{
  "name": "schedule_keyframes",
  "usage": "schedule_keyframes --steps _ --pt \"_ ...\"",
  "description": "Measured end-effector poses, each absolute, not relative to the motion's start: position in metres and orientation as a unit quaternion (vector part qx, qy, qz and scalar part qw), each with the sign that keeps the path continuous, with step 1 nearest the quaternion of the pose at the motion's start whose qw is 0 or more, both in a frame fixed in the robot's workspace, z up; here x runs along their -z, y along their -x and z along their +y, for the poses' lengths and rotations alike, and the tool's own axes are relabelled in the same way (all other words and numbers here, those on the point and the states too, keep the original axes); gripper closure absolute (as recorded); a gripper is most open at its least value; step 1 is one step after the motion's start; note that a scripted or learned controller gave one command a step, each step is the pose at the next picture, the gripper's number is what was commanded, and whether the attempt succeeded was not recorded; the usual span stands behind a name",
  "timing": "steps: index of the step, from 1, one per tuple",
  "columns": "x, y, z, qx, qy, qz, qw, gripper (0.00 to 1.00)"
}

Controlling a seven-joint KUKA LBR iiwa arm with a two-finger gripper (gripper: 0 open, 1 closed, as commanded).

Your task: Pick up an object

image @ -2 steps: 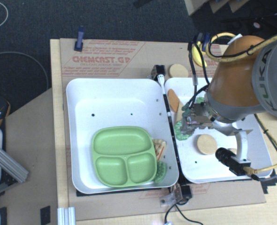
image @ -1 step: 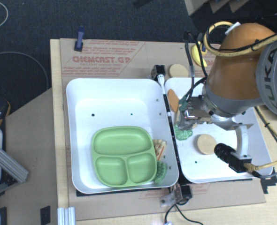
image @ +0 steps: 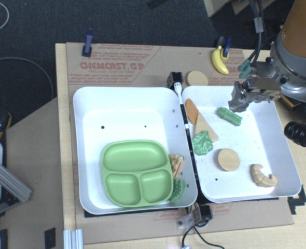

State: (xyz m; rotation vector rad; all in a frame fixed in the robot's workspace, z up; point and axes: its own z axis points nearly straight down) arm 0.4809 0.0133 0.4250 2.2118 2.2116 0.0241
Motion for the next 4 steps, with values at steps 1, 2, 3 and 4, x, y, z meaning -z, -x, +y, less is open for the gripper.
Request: schedule_keyframes --steps 1,2,3,4 --pt "-0.338 -0.479 0.039 0.0031 -0.707 0.708 -0.003 1.00" --pt "-0.368 -0.480 0.075 -0.0021 -0.705 0.709 0.001 1.00" --pt "-0.377 -0.480 0.073 -0.0015 -0.707 0.708 0.002 1.00" --pt "-0.427 -0.480 0.031 -0.0027 -0.709 0.705 0.003 1.00"
